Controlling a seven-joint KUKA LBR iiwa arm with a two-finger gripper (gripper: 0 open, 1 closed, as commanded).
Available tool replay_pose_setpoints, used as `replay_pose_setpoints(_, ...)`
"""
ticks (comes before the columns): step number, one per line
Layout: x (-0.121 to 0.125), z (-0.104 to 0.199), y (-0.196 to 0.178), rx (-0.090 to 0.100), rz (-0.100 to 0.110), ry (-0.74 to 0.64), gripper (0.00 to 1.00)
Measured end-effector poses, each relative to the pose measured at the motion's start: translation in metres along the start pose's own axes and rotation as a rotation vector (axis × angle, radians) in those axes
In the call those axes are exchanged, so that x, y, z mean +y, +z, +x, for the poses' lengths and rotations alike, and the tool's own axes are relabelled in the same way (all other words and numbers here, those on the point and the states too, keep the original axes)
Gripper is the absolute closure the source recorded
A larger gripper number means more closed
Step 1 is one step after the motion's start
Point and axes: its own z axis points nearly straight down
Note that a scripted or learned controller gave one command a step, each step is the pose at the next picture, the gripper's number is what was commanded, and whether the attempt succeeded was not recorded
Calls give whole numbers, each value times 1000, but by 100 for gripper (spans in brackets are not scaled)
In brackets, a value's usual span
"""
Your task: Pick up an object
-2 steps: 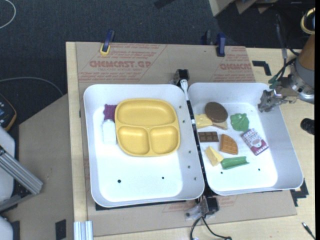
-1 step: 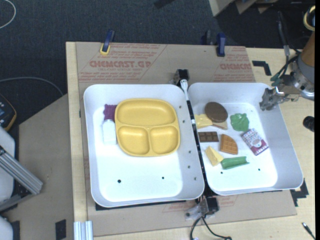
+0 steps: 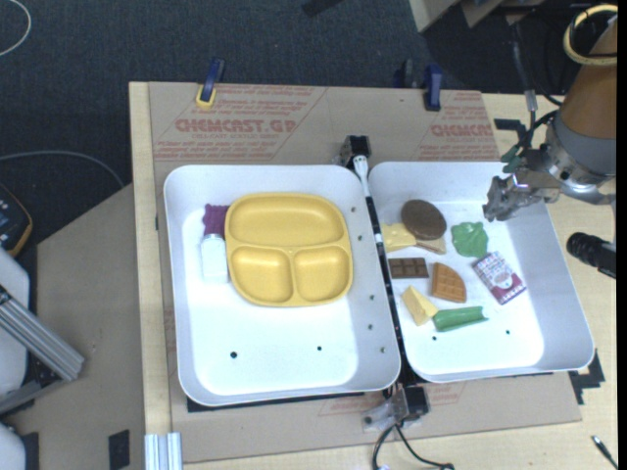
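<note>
You see two smooth, glossy white plastic bins, a matt yellow plastic divided tray, and brown printed paper-covered board beneath.

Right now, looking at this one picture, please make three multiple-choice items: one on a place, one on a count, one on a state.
1. Where does the yellow plastic divided plate lie?
A. in the left white bin
B. in the right white bin
C. on the brown board outside the bins

2. How many compartments has this plate?
A. two
B. three
C. five

3. How does the two-finger gripper stand?
A. resting on the plate
B. above the right bin's upper right part, near the green lump
C. over the left bin

Answers: 1 A, the plate sits between the left bin's walls. 2 B, one long section shows above two small ones. 3 B, the gripper hangs beside the green lump.
</note>
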Motion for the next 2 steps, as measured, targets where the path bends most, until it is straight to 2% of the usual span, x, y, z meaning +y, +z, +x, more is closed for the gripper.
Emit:
replay_pose_setpoints(1,-7,50,12,0,2,0,100)
replay_pose_setpoints(2,-8,109,5,1,0,-2,100)
